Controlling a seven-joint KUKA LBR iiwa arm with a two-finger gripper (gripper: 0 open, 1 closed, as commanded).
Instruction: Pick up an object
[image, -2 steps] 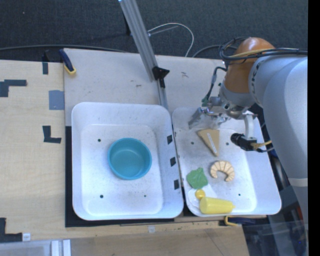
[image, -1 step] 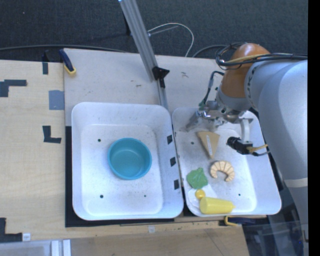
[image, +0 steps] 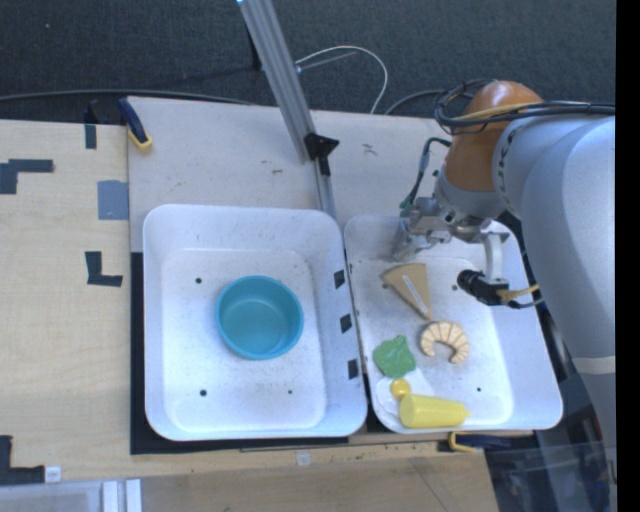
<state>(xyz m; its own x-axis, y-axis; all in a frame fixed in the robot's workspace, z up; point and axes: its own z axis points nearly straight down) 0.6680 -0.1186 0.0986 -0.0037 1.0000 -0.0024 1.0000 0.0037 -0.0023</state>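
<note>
Two white bins are seen side by side on the bench. In the left bin (image: 170, 240), near its middle, a blue bowl (image: 260, 317) is set upright and alone. All the other loose items are held in the right bin (image: 525, 385), right of frame centre.

The gripper (image: 412, 243) is placed low over the upper left corner of the right bin, just above the tan wedge (image: 409, 285). Whether its fingers are spread or pressed together cannot be told; they are blurred against the white wall. Nothing is seen between them. The arm (image: 560, 200) is reached in from the right edge of the frame, its orange band (image: 490, 110) toward the upper right.

Progress: the pick is judged not yet made. Every object is seen lying on a bin floor, none lifted. What remains is judged to be a closing on something, then a lift clear.

The likeliest target, by nearness, is taken to be the tan wedge. It is noted as flat and triangular, like a slice of cheese or bread, point toward the bottom of the frame, broad edge toward the gripper.

Below it, toward the lower right of the bin: a croissant-shaped piece (image: 446, 341), a green leafy piece (image: 394, 355), and a yellow object (image: 428, 408) lying on its side at the bottom edge.
</note>
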